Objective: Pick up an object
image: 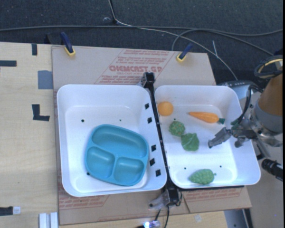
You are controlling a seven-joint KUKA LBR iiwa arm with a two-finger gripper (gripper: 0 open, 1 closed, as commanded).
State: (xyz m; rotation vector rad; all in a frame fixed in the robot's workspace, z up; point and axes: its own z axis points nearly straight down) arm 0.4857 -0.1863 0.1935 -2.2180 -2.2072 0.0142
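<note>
The right bin (228,95) holds an orange ball (166,109), a carrot (204,117), a small green broccoli piece (176,128), a green leafy piece (190,141) and a flat green vegetable (202,176) near the front wall. My gripper (228,139) hangs over the right side of this bin, below the carrot's tip and just right of the leafy piece. Its fingers stand open, spread apart, with nothing between them. One dark finger (217,139) points left toward the leafy piece without touching it.
In the left bin (66,99) lies a blue divided plate (117,154). A black divider strip (154,127) runs between the bins. Both bins rest on a cardboard sheet (123,63) held by two clamps. Cables cross the dark floor behind.
</note>
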